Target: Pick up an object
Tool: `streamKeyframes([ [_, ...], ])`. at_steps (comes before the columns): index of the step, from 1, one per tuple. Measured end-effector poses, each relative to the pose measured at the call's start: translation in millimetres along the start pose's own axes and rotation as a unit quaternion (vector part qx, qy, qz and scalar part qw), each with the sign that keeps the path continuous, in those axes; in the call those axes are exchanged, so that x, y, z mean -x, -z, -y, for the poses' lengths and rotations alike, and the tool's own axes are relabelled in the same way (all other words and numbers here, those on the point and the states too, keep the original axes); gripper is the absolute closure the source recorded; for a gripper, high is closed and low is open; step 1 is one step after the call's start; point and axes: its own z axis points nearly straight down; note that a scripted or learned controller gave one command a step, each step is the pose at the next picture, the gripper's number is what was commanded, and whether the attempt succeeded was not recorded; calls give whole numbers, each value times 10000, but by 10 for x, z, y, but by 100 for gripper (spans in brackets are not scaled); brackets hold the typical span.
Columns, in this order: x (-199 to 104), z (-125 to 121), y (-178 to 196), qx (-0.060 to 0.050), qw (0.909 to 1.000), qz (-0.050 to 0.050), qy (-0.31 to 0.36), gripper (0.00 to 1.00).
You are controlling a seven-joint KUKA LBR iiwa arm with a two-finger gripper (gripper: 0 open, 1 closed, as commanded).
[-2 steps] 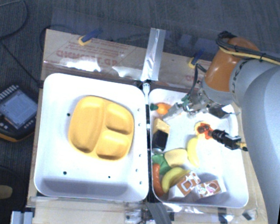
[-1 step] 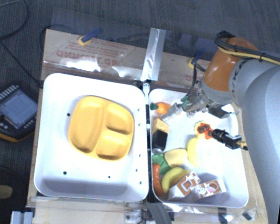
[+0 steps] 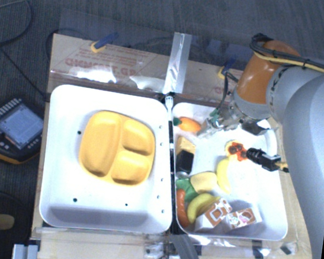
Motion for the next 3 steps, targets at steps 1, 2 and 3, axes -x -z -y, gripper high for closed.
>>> streamKeyframes([
  [1,0,1,-1,-3,10000,2,0,0],
  [2,-2,16,57,-47,10000,-16,1,100],
  [3,-769,40,858,15,9972,-59,-749,100],
])
